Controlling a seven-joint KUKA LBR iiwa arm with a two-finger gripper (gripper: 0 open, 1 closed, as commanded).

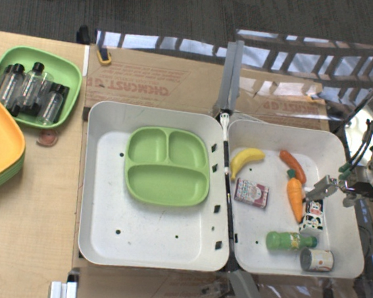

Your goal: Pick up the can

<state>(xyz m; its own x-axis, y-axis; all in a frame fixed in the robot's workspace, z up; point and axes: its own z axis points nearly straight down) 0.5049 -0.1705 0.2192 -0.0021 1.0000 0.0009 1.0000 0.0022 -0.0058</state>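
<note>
Holding can [317,259], carrot [294,198], banana [245,161], right bin [350,228]

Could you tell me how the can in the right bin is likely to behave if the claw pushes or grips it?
The can lies on its side, so a push would probably roll it. Its rounded wall may slip from a loose pinch. It sits beside the green bottle near the bin wall, which might crowd the claw.

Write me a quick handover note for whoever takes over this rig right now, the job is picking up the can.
Gripper: at the right bin's right side, above the small carton, holding nothing visible.
Can: lying on its side in the right bin's near right corner, beside the green bottle.
Done: nothing, can untouched.
Left: move the gripper toward the near corner, descend, grasp and lift the can.
</note>
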